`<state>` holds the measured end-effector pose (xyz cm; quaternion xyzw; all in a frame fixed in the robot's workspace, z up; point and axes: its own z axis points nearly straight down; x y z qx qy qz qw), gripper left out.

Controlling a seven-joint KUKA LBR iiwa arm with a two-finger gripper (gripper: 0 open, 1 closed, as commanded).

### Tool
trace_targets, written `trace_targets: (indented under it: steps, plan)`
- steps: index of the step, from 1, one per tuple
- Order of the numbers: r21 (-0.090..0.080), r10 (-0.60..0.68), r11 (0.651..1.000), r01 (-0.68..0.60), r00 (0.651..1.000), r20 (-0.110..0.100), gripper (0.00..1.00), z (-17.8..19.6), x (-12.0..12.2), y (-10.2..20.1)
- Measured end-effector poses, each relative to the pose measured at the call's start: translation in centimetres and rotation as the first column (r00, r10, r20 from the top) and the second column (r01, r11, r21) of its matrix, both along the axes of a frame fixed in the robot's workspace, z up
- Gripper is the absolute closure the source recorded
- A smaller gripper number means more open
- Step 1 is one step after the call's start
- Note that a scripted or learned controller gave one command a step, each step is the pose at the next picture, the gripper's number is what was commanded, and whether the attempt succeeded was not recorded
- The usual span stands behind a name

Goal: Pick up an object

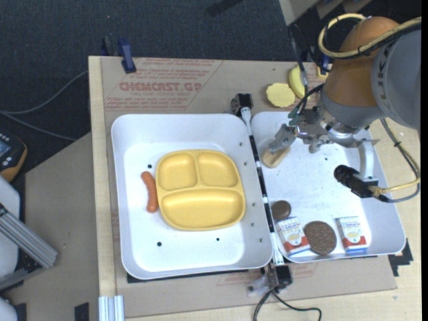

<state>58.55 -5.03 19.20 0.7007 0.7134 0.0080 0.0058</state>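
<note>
My gripper (289, 138) hangs over the upper left corner of the right bin (394, 229), below the grey and orange arm. A tan, stick-like piece (273, 156) lies just under and to the left of it, by the bin's left wall; contact between the two is unclear. Lower in this bin lie a small brown cookie (281, 210), a larger brown cookie (320, 237) and two small red-and-white cartons (291, 236) (352, 231). The left bin (127, 146) holds a yellow divided plate (200, 189) with an orange sausage (151, 191) beside its left edge.
Two yellow food pieces (281, 94) (297, 79) sit on the bench behind the right bin. A black cable fitting (351, 179) hangs off the arm over the right bin's middle. A blue clamp (126, 55) is at the board's back left.
</note>
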Motion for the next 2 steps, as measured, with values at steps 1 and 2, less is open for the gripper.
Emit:
trace_targets:
  steps: [1,2]
  plan:
    - [-0.002,-0.028,1.0,0.028,0.999,-0.03,0.0,-6.3,-9.8,-9.3]
    - [-0.003,-0.017,1.0,0.017,1.0,-0.022,0.0,-11.0,-10.7,-5.9]
